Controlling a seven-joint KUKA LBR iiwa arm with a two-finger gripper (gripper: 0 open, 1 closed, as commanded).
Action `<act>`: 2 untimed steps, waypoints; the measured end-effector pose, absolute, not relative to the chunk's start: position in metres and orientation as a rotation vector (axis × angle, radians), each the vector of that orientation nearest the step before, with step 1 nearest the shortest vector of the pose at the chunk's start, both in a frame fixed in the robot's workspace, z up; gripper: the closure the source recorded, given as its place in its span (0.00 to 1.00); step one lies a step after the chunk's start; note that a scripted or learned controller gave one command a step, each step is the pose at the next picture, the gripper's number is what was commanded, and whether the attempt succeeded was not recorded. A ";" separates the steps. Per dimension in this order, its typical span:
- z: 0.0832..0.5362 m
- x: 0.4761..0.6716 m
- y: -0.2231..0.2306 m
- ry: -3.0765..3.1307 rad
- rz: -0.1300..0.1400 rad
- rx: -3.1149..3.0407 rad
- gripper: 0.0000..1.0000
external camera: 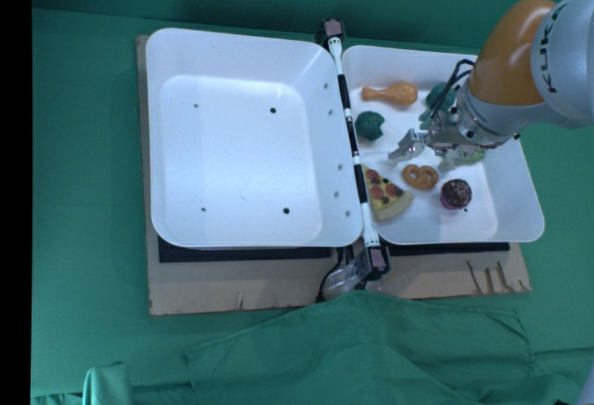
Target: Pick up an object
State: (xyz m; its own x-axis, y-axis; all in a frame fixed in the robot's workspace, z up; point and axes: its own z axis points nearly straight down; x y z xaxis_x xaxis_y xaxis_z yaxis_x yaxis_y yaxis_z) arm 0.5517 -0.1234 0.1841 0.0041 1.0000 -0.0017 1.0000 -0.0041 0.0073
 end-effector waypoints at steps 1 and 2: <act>0.199 0.555 -0.125 2.199 0.018 2.214 1.00; 0.263 0.561 -0.123 2.212 0.009 2.216 1.00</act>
State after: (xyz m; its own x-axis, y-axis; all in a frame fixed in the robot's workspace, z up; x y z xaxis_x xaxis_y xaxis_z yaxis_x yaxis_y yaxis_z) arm 0.5615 -0.1232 0.2633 0.0017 1.0000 -0.0031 0.9999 -0.0016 0.0112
